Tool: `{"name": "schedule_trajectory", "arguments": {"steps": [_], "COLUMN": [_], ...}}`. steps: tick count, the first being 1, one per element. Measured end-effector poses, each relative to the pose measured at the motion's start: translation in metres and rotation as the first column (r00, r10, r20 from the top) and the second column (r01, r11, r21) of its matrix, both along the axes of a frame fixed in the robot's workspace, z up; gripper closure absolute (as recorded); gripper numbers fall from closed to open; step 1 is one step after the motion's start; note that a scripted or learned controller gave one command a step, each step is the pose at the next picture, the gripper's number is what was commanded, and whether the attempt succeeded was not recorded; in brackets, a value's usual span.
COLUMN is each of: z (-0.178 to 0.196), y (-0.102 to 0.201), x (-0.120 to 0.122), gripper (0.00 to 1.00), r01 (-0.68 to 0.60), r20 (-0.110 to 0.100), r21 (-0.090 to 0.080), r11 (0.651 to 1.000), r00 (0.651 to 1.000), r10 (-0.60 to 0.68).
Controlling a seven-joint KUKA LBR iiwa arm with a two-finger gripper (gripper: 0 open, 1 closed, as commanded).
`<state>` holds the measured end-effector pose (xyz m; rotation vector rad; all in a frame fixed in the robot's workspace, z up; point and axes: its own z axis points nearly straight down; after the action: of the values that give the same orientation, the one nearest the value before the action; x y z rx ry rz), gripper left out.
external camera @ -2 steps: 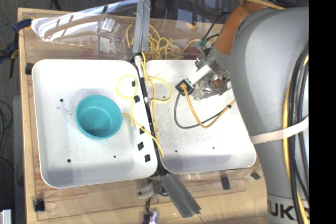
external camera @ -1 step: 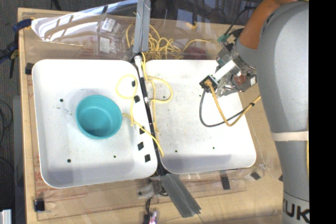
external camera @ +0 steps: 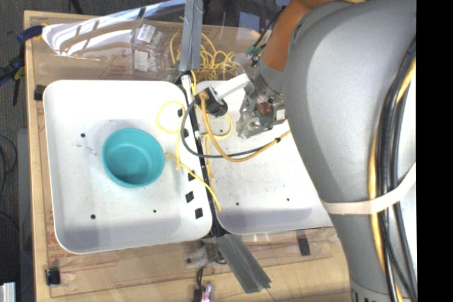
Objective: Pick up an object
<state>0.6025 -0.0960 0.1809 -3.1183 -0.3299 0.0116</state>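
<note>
Left bin (external camera: pixel 71 223) holds teal bowl (external camera: pixel 134 157); end effector (external camera: pixel 256 113) state unclear over right bin (external camera: pixel 269 223).

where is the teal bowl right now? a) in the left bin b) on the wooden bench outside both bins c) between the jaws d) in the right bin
a: the teal bowl sits upright on the floor of the left bin, well apart from the gripper over the right bin.
</note>
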Motion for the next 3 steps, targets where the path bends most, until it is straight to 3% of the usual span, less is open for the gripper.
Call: {"name": "schedule_trajectory", "arguments": {"steps": [1, 2, 3], "z": [-0.008, -0.001, -0.089], "y": [-0.080, -0.113, -0.111], "x": [0.018, 0.013, 0.021], "gripper": [0.00, 0.00, 0.00], "r01": [-0.028, 0.003, -0.001], "r20": [0.003, 0.003, 0.005], "r21": [-0.001, -0.002, -0.001], "r11": [1.000, 1.000, 1.000], "r00": [1.000, 1.000, 1.000], "r10": [0.028, -0.003, 0.001]}}
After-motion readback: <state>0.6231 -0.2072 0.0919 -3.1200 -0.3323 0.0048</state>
